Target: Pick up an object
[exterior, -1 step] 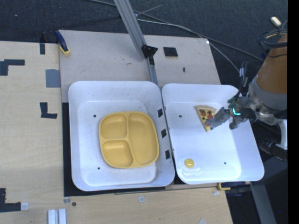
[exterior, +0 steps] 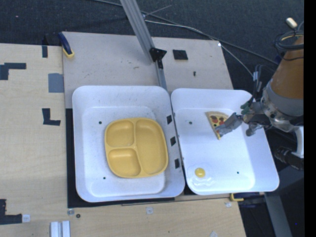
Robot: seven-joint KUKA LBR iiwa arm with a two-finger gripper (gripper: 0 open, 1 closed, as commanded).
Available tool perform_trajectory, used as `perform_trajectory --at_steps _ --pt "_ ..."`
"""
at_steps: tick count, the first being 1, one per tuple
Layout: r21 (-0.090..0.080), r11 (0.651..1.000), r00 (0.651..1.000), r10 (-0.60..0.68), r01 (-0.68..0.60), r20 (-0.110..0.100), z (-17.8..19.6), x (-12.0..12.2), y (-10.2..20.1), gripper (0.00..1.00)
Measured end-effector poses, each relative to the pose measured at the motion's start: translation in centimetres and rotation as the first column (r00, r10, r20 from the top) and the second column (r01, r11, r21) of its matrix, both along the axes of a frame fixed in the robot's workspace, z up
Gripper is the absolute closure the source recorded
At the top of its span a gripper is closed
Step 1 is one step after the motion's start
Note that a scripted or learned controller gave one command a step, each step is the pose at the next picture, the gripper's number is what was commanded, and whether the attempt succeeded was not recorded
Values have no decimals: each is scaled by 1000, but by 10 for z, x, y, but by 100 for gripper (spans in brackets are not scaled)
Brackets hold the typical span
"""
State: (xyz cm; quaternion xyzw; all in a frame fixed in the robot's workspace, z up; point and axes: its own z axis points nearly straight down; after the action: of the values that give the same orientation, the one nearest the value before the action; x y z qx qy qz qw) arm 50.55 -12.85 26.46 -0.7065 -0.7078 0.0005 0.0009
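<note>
The tool (exterior: pixel 237 123) is reaching into the right bin (exterior: pixel 256 179) from the right, fingers spread apart, one finger (exterior: pixel 228 126) touching the toy pizza slice (exterior: pixel 216 120). A toy fried egg (exterior: pixel 200 174) is lying near the bin's front. A yellow divided plate (exterior: pixel 135 147) is sitting in the left bin (exterior: pixel 84 132).
</note>
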Motion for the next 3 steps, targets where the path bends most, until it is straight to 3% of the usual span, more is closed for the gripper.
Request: perform_trajectory --at_steps 3 --pt "0 1000 1000 -1 1 -5 -145 4 6 0"
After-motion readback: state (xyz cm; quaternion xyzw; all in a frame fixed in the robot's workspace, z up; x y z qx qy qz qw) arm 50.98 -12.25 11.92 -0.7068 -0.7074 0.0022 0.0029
